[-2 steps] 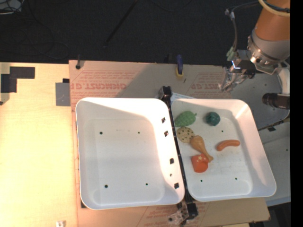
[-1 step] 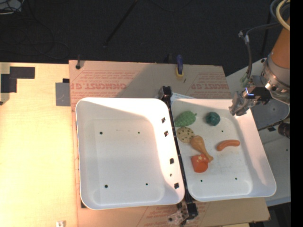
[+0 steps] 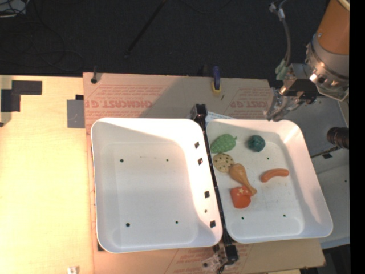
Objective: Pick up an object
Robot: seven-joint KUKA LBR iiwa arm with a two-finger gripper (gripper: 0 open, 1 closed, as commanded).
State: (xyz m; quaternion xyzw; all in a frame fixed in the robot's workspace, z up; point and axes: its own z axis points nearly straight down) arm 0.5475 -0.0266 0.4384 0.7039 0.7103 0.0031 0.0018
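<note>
Here, the left bin (image 3: pixel 149 184) fills the frame's lower centre, with the right bin (image 3: pixel 308 210) touching its right side. At upper right the arm (image 3: pixel 333 36) holds the gripper (image 3: pixel 278 112) above the right bin's far rim; whether it is open cannot be told. Inside that bin lie a green fruit (image 3: pixel 223 143), drumstick (image 3: pixel 242 176), red piece (image 3: pixel 240 197), sausage (image 3: pixel 275 174), cookie (image 3: pixel 222 162) and dark green ball (image 3: pixel 256 143).
</note>
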